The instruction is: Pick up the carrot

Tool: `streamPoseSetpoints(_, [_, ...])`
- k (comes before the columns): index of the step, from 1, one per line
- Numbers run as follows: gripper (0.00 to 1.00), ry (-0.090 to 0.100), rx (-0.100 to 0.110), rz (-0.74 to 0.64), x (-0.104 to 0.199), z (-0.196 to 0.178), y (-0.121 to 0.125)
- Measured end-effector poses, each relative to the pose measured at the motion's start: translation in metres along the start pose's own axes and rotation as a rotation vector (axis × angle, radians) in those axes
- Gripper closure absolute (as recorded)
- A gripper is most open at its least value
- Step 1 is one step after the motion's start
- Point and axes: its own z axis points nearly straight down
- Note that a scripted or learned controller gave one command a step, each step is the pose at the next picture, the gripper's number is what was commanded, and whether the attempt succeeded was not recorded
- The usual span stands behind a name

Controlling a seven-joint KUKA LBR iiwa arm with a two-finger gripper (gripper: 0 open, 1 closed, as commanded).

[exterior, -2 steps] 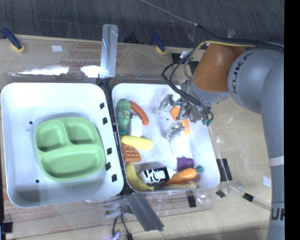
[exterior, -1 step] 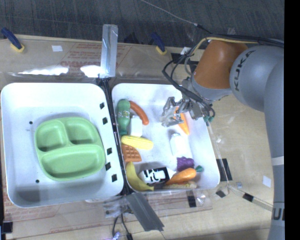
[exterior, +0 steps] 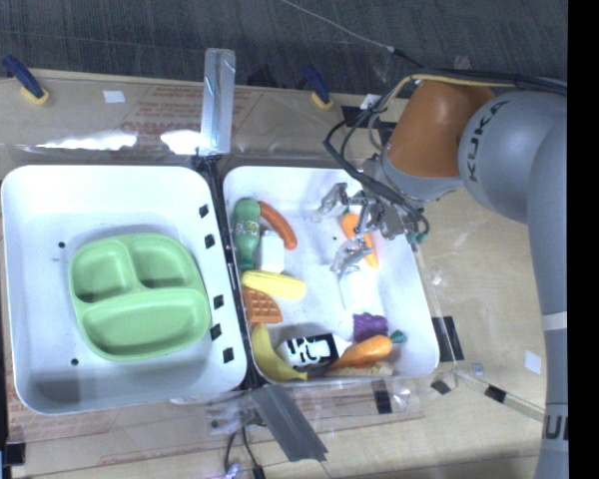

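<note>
The carrot (exterior: pixel 365 350), orange with a green top, lies near the front wall of the right bin (exterior: pixel 421 297), beside a purple toy (exterior: pixel 370 324). My gripper (exterior: pixel 341 230) hangs low over the back right part of that bin, well behind the carrot. It is open, with one metal finger (exterior: pixel 330 201) toward the back and the other toward the front. A small orange item (exterior: pixel 353 225) shows between them; I cannot tell what it is, nor whether they touch it.
The right bin also holds a green vegetable (exterior: pixel 246 230), a red-orange sausage (exterior: pixel 279 225), a corn cob (exterior: pixel 275 285), a waffle piece (exterior: pixel 264 309), a banana (exterior: pixel 271 359) and a white object (exterior: pixel 356 289). A green divided plate (exterior: pixel 137 292) sits in the left bin (exterior: pixel 30 218).
</note>
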Motion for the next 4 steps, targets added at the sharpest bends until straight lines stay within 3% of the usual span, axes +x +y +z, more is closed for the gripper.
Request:
streamPoseSetpoints(1, [1.00, -0.005, 0.002, -0.004, -0.002, -0.012, 0.001])
streamPoseSetpoints(2, [0.00, -0.005, 0.002, -0.005, -0.002, -0.011, 0.001])
streamPoseSetpoints(3, [1.00, -0.013, 0.006, -0.008, -0.004, -0.023, 0.001])
streamPoseSetpoints(4, [0.00, -0.012, 0.005, -0.009, -0.004, -0.023, 0.001])
